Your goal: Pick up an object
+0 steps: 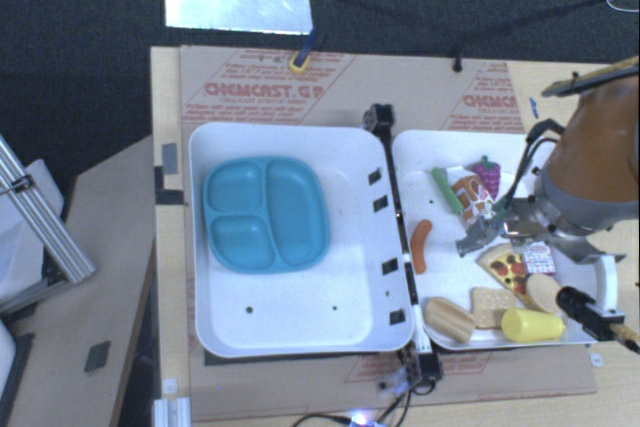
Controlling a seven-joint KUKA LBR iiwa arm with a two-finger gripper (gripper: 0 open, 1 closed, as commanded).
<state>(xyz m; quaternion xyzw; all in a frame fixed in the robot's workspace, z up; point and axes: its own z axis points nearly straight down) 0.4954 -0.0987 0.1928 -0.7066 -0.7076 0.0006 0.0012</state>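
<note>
One blue divided tray (266,213) is seen in the left bin (300,320). In the right bin (415,155), about eight toy foods are counted, among them one red sausage (419,245), one bread roll (448,318) and one lemon (531,324). The gripper (487,230) is lowered among them; its grip cannot be told.

Left bin (290,315) is offering open floor around the blue tray (266,214); right bin (420,160) is getting crowded, toy food (490,310) clustering along its near edge.
</note>
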